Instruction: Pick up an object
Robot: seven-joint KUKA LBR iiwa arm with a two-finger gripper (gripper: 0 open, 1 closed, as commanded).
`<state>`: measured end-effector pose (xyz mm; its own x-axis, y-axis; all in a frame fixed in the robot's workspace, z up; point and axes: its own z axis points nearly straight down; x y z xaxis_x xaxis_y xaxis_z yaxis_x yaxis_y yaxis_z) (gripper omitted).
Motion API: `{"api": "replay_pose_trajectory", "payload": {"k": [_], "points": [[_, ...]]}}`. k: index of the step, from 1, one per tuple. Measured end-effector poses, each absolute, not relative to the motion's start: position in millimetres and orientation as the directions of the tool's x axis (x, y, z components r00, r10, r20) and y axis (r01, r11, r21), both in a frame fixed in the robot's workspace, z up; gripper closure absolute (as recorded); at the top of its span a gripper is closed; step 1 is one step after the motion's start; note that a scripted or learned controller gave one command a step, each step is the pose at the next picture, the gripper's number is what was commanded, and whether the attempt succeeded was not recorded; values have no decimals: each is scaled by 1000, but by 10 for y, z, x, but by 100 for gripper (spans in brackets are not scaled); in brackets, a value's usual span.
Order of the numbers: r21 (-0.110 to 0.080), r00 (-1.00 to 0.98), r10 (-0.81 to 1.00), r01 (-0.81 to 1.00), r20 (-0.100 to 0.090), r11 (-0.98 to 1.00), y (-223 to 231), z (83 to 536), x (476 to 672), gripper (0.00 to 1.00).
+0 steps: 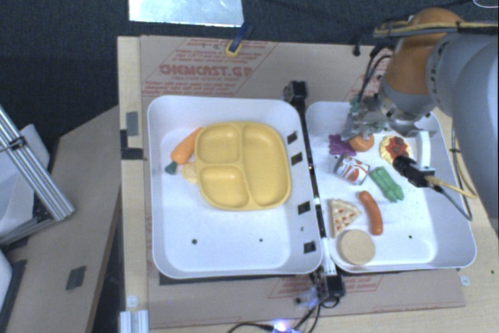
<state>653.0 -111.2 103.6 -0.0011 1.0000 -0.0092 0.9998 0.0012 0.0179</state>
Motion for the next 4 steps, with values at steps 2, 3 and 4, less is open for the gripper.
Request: {"api": "replay_pose_trajectory", "payload": {"k": [2,3,4], "points": [[9,-4,1000,1000,-1,4,-1127,2233,6529,100],[1,-8,1000,1000,2,8,-629,2146,6421,100],[3,-6,1000,1000,1,6,-545,2294,6442,100]]}}
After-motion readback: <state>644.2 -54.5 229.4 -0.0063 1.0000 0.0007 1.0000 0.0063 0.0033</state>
